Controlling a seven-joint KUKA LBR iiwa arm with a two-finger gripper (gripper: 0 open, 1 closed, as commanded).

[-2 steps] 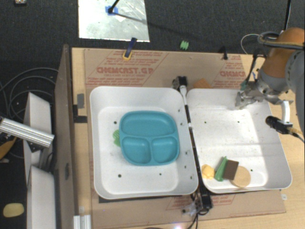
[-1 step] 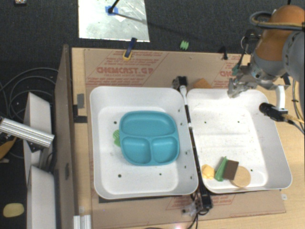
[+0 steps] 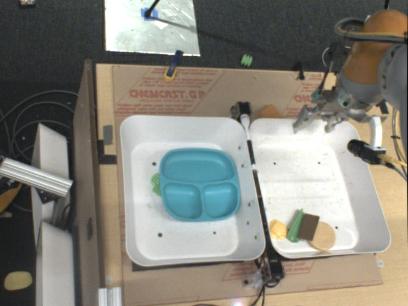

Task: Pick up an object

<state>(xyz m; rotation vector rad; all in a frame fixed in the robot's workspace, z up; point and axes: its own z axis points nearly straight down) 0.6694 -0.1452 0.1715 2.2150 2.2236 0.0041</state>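
My gripper [image 3: 317,121] hangs over the far edge of the right bin [image 3: 357,196], fingers apart, nothing between them. I judge this is the approach step, no grasp yet. The objects lie together at the near edge of that bin: a yellow piece [image 3: 277,229], green stick [image 3: 296,226], brown block [image 3: 309,226], tan disc [image 3: 322,236]. Next I must cross the bin, come down on one w/o pushing the others. A small green thing [image 3: 155,183] is half hidden under the blue divided tray [image 3: 199,183] in the left bin [image 3: 137,234], can't identify it.

One fixed overhead camera, slanted down on both white bins [image 3: 191,129] from moderate distance
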